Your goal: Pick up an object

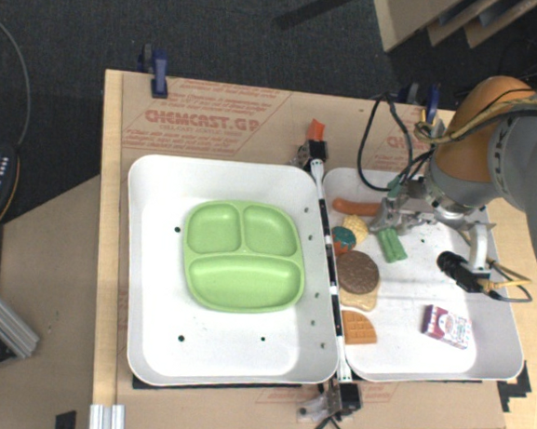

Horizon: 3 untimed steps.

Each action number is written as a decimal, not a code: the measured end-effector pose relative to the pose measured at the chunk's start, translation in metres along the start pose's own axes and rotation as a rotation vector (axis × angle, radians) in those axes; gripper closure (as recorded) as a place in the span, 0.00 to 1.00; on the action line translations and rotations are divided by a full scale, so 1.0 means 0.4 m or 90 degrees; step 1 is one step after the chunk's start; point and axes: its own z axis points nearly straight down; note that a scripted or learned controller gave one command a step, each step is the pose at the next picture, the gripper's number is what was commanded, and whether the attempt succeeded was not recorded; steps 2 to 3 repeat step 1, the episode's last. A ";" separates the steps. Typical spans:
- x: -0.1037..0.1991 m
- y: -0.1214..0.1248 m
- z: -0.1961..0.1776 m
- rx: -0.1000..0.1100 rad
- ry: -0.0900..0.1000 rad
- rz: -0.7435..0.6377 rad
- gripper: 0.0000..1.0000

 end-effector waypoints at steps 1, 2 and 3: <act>0.128 -0.180 -0.262 -0.001 0.001 0.002 1.00; 0.128 -0.180 -0.262 -0.001 0.001 0.002 1.00; 0.128 -0.180 -0.262 -0.001 0.001 0.002 1.00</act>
